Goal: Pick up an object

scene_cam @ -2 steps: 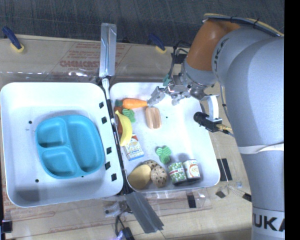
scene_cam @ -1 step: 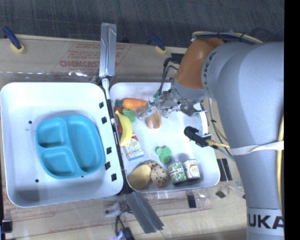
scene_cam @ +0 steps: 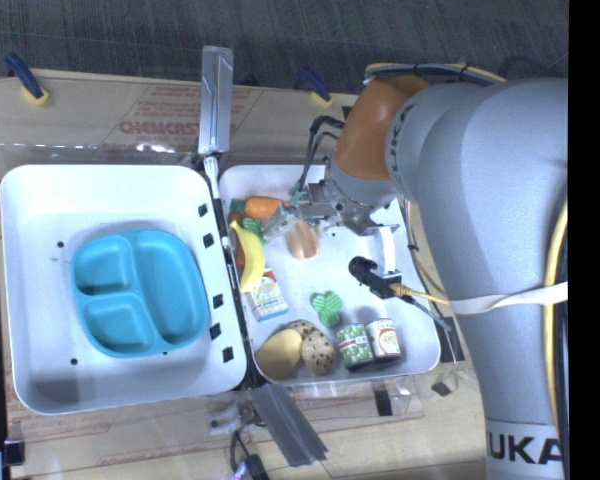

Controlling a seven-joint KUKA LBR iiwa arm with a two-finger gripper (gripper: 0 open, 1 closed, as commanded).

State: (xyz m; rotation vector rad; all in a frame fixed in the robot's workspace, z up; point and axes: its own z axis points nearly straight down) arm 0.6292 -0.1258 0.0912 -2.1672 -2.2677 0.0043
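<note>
Gripper (scene_cam: 310, 211) low in the right bin (scene_cam: 412, 268), upper centre of frame. Open, clenched or grasping: cannot tell. A tan piece (scene_cam: 302, 240) sits just beneath it, long axis near vertical in frame, narrow end down; likely target. Risks: carrot (scene_cam: 263, 207) and banana (scene_cam: 248, 259) crowd the left, so a descent could knock them or pinch two things.

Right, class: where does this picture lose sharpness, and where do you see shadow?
Camera view: the arm looms close and soft-edged; the tool and the items in the right bin look slightly blurred; soft shadow lies under the blue tray in the left bin.
</note>
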